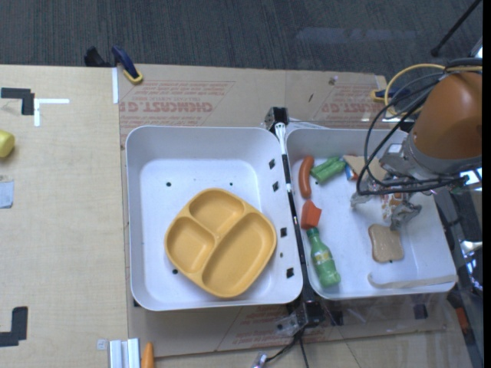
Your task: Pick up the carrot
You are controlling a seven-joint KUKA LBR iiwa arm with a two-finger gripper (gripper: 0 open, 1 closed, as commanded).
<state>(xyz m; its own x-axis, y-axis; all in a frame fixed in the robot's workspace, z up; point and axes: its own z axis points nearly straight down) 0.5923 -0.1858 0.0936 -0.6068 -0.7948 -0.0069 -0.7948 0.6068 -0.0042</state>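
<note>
**Ann:** Worktop (61,205) first, far left: one small yellow thing (5,143) sits at the edge, well clear of the action, and a blue-and-yellow clip (126,64) pinches the cardboard sheet, I'd guess to keep it flat.

**Bo:** Then the bins?

**Ann:** Two of them, side by side, rims touching. The left bin (146,152) holds one yellow plate (221,241) with three compartments, nothing on it. It looks like a drop-off spot, though the task asks for a pick-up and nothing more.

**Bo:** And the carrot?

**Ann:** One carrot (310,215), short and orange, in the right bin (430,263), tucked against the left wall. Just above it lies one red sausage (306,175); just below, one green bottle (323,259), its cap nearly touching the carrot. Crowded along that wall, so a clean grab looks tricky.

**Bo:** Anything else in there?

**Ann:** One green packet (328,169) beside the sausage, one slice of toast (385,243) further right, and a pale curved strip (406,282) along the near wall.

**Bo:** Where's the arm?

**Ann:** The claw (399,205) hangs over the right half of that bin, near the toast, well apart from the carrot. Wide or narrow, I can't tell; cables and clutter hide it. Nothing visibly held.
</note>
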